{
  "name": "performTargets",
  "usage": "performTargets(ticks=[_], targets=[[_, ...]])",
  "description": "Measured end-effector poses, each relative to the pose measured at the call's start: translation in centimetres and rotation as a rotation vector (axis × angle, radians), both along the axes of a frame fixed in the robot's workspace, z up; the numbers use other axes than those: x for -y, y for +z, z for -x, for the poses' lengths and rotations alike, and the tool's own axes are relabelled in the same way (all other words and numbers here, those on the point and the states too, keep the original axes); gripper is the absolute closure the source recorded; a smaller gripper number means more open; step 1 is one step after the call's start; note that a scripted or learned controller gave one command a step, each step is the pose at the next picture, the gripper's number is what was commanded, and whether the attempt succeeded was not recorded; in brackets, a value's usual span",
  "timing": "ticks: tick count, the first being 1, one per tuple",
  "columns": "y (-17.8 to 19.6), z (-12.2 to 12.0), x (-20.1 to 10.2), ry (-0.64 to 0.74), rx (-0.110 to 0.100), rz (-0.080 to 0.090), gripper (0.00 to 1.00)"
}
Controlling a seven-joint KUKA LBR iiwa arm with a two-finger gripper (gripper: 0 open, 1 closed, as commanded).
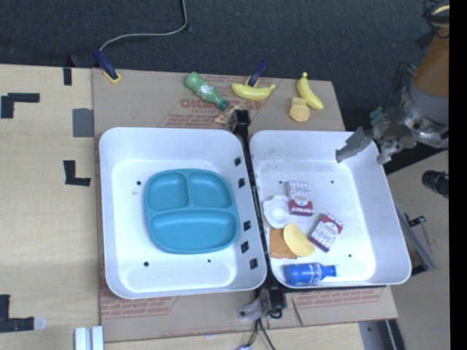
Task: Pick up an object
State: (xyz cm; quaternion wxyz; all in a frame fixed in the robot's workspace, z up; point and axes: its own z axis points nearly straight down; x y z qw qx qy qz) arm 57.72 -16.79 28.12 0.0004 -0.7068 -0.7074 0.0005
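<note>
Reaching in from the right — grey arm [430,86] with orange band up top, claw [363,144] out leftward at the far right, nothing visible between fingers.

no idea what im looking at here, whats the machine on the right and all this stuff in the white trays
This is one camera fixed above a bench, looking down at a slant. The grey and orange machine at the right is a robot arm; its hand hangs over the upper right edge of the right bin with nothing visibly in it. Its job is to pick up an object. The left bin holds a blue divided plate. The right bin holds a blue bottle, two small red and white cartons, a white scoop and a yellow toy food piece. On the cardboard behind the bins lie a green bottle and two toy bananas.
</note>
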Motion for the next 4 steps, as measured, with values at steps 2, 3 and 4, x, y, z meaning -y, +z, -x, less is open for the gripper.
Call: performTargets(ticks=[2,3,4], targets=[[-19.5,-0.1,-5.9,-0.001,0.003,0.001,0.0],[-19.6,-9.1,-6.8,0.001,0.004,0.001,0.0],[-19.6,-8.1,-6.6,0.0,0.003,0.002,0.0]])
